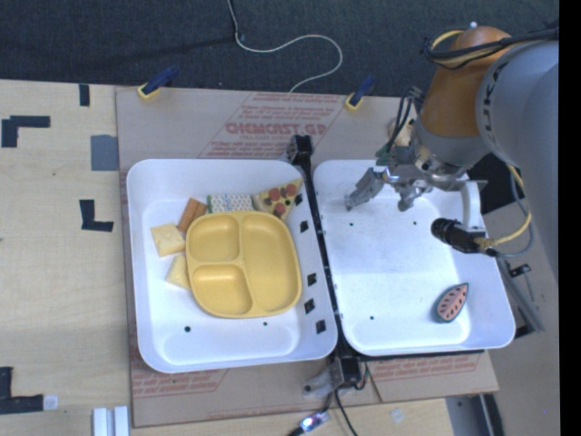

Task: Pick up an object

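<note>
My gripper hangs over the far part of the right bin, its two fingers spread apart with nothing between them. A small orange and grey oval object lies near the right bin's front right corner, well away from the fingers. In the left bin a yellow divided plate lies flat. Several small food-like pieces sit along the plate's left and far sides, among them a tan square cracker and a slice with coloured toppings.
The grey arm with its orange band comes in from the upper right over the right bin's far right corner. A black cable loops near the bin's right side. A black divider runs between the bins.
</note>
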`<state>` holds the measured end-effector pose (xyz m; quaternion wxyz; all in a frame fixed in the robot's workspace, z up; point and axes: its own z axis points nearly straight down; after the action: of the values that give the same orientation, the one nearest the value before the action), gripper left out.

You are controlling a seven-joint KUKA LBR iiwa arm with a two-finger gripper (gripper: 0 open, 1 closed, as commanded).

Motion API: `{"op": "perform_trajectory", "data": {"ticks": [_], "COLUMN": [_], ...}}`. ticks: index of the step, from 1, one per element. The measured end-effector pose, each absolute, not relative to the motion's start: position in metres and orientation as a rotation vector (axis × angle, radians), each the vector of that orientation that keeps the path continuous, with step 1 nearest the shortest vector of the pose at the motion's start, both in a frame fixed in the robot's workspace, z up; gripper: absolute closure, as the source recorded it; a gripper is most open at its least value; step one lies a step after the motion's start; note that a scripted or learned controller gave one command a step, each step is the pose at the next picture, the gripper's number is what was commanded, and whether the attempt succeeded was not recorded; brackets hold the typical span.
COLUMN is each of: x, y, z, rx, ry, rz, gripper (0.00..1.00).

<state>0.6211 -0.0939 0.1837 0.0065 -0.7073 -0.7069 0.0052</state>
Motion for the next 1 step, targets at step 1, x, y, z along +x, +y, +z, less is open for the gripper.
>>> {"op": "perform_trajectory", "data": {"ticks": [1], "x": [0.6242], "y": [-0.0938], "z": [0.1929], "rx": [-2.218], "ry": [-2.222], "rz": [0.001], "gripper": [0.00]}}
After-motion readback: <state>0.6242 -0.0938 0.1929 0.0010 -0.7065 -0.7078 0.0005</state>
